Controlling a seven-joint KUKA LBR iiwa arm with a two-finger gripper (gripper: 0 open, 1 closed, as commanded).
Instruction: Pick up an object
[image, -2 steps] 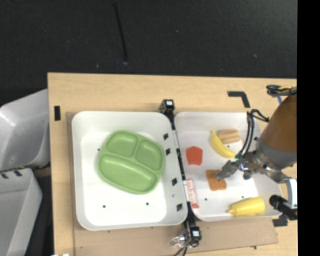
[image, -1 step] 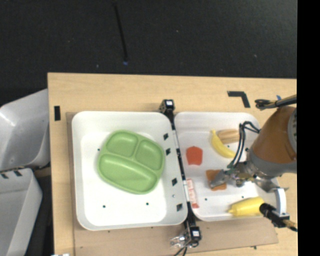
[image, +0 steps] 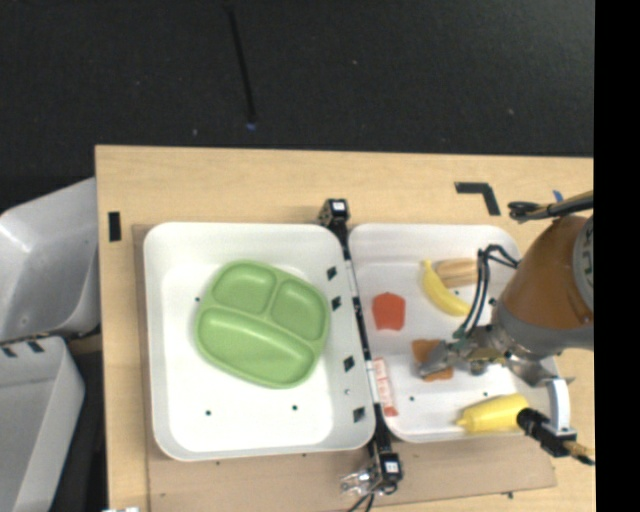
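Note:
In the right bin (image: 400, 420), my gripper (image: 455, 358) reaches in from the right and sits low over the bin floor. A small brown object (image: 428, 352) lies right at its tip, touching or nearly touching it. An orange-red block (image: 389, 310) rests to the upper left of the gripper. A yellow banana (image: 440, 288) lies behind it, against a tan cylinder (image: 458, 269). A yellow object (image: 492, 413) sits near the bin's front right corner, below the wrist.
The left bin (image: 170, 400) holds a green divided plate (image: 262, 322). A ridge with black clips (image: 352, 330) separates the two bins. The arm's orange band (image: 550, 280) covers the right bin's right side. Cables (image: 480, 290) hang near the banana.

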